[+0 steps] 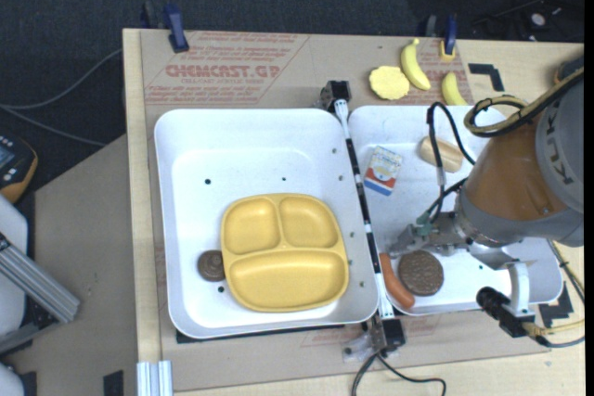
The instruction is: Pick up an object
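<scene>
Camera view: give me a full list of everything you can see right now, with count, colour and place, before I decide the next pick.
left bin: 1, white, left half of the bench
right bin: 1, white, beside it on the right
divided tray: 1, yellow, in the left bin, toward its near side
small brown disc: 1, brown, left bin, at the tray's left edge
round brown cookie: 1, brown, right bin, near corner
sausage: 1, orange-red, right bin, left of the cookie
small carton: 1, white with red and blue, right bin
bread roll: 1, tan, right bin, far side
bananas: 2, yellow, on the bench behind the right bin
yellow round piece: 1, yellow, beside the bananas
arm: 1, grey and orange, over the right bin
gripper: 1, above the cookie
</scene>
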Controlling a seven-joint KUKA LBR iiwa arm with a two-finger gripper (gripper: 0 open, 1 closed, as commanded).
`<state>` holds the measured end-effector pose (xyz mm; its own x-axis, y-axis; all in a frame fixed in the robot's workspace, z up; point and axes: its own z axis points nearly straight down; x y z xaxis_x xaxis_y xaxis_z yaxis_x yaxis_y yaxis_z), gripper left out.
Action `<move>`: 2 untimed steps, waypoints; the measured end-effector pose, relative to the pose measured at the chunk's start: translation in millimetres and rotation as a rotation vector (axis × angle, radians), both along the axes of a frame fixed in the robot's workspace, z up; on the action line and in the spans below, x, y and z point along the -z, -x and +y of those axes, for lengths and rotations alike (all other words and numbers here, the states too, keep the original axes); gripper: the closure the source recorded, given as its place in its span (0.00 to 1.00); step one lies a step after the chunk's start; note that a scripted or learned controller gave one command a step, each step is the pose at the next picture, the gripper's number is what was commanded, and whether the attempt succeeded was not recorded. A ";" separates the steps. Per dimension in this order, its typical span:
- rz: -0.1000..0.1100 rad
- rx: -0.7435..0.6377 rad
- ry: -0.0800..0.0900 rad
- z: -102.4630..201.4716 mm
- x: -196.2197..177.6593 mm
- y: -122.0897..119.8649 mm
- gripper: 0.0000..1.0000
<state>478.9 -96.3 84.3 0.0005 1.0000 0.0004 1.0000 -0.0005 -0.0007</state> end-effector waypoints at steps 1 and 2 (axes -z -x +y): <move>-0.009 0.003 0.008 -90.3 -1.3 -70.6 0.00; -0.008 -0.008 0.001 -40.1 -0.8 -132.3 0.00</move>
